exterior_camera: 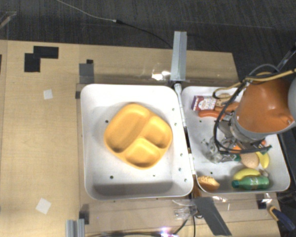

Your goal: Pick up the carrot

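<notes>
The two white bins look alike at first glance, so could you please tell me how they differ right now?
The left bin holds one thing, a yellow divided plate; the right bin holds many small items, including a banana and a green bottle. The arm hangs over the right bin, not over the left bin. Both are shallow, white and sit side by side.

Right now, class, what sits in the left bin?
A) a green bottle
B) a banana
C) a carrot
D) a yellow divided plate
D: the yellow divided plate lies in the middle of the left bin, while the food items crowd the right bin.
</notes>
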Robot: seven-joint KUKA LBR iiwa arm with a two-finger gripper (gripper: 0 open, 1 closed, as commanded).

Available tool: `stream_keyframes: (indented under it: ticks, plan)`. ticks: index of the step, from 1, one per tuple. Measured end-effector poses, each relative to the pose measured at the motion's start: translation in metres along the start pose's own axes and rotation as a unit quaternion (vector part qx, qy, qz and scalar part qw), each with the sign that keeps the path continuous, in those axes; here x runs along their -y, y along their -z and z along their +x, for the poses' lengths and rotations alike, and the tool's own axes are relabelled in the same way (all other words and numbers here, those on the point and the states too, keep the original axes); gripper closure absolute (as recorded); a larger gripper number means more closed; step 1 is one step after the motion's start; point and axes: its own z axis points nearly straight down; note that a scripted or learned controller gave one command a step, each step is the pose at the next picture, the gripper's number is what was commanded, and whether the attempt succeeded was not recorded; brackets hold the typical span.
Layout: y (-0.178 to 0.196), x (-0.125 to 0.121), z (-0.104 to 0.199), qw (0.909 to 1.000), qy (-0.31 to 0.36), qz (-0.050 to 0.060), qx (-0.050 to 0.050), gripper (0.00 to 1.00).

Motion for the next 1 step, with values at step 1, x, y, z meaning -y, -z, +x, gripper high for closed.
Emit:
stream_keyframes:
  ticks: [1]
  plan:
    - [0.0032,0.0179,0.0201,0.999,-0.044,-0.005,-0.004,1.0]
